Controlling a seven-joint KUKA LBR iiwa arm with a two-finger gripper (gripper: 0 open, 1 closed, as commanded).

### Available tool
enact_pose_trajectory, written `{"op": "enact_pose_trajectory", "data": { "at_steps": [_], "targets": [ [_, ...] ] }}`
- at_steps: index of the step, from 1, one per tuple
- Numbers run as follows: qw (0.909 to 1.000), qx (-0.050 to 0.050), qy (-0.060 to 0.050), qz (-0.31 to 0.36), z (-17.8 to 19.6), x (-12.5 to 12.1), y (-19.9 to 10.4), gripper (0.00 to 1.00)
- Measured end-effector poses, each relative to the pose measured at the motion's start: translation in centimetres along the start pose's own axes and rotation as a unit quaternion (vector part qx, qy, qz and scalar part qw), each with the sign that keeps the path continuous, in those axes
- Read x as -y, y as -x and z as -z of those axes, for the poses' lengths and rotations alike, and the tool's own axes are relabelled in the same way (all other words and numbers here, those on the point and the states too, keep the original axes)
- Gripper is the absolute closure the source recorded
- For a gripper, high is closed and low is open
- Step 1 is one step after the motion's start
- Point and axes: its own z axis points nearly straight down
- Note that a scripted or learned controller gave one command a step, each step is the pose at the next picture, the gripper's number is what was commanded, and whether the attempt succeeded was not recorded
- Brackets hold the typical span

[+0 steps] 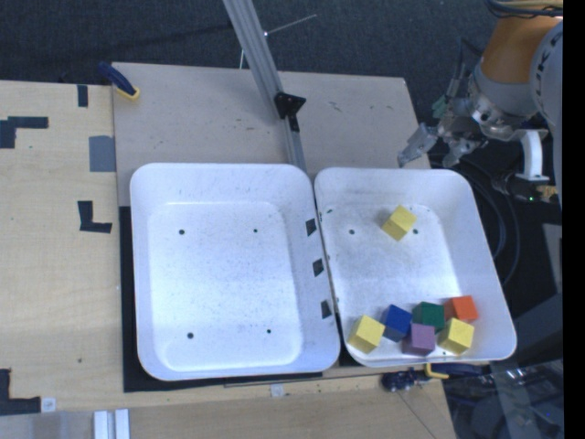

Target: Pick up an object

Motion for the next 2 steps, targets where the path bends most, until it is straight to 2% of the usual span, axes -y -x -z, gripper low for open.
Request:
{"op": "enact_pose_trajectory", "data": {
  "at_steps": [1,2],
  "targets": [
    [1.0,0.0,0.0,0.0,0.0,0.0,0.0,0.0],
    [1.0,0.0,-0.003,-0.001,-6.2,0.0,0.7,0.0]
  ]
}}
